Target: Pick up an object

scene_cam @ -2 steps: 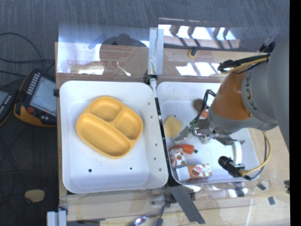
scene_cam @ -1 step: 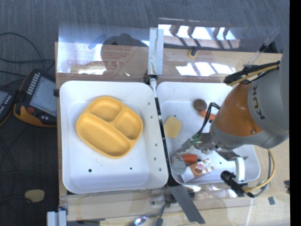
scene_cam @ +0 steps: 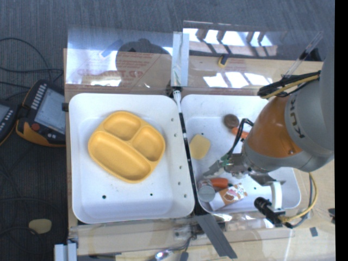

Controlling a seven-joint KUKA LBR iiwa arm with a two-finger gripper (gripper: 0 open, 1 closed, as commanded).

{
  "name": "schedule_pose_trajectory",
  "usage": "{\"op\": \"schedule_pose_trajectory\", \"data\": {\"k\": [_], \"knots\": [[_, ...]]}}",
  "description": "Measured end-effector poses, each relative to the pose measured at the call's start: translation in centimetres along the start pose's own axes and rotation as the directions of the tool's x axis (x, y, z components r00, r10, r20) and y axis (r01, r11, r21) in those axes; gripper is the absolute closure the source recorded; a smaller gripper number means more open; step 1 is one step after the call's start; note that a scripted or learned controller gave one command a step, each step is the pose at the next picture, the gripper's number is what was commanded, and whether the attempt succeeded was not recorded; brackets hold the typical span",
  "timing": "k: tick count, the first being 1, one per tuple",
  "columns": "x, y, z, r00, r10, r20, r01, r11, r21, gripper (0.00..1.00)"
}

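So the gripper is down in the right bin, hanging just above the junk at the near end. Can't tell its state, the wrist blocks it. The orange piece lies right under it, long axis left-right, beside a packet. Yellow tray sits in the left bin.

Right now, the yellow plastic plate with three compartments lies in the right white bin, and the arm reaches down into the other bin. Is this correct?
Not quite. The camera view shows the yellow plastic plate with three compartments lying in the left white bin, not the right one. The arm reaches down into the other bin, the right white bin, among the small objects there.
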State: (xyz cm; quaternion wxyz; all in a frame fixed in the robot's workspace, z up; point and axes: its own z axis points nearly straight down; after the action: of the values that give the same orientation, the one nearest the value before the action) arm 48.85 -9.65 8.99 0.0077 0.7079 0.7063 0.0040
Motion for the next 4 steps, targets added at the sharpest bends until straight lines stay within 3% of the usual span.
{"op": "schedule_pose_trajectory", "data": {"k": [4], "knots": [[0.09,-0.01,0.02,1.0,-0.001,-0.001,0.001,1.0,0.0,0.0]]}}
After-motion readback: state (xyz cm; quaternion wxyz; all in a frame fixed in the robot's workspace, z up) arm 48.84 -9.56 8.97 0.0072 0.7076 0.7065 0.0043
